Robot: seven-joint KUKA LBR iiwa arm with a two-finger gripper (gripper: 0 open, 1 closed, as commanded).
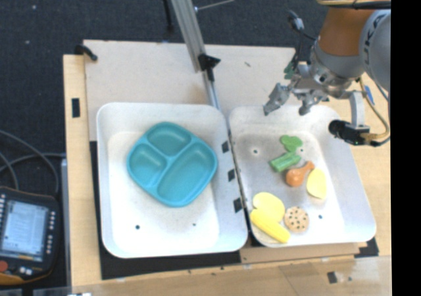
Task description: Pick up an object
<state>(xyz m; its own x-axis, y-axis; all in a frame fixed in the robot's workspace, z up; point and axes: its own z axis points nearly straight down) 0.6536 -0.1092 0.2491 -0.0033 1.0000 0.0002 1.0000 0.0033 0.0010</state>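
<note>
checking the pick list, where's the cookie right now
The cookie lies in the right bin near its front edge, just right of the yellow banana and below the orange drumstick.

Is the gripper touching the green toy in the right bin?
Apart. The camera view shows the gripper above the bin's far edge, with bare white bin floor between it and the green toy.

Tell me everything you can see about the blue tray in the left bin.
The blue tray is a turquoise, plastic-looking plate with rounded corners and three compartments: two smaller ones and one larger. It lies flat and right side up, turned at an angle to the left bin, near that bin's middle. Its compartments hold nothing. It touches only the bin floor.
</note>
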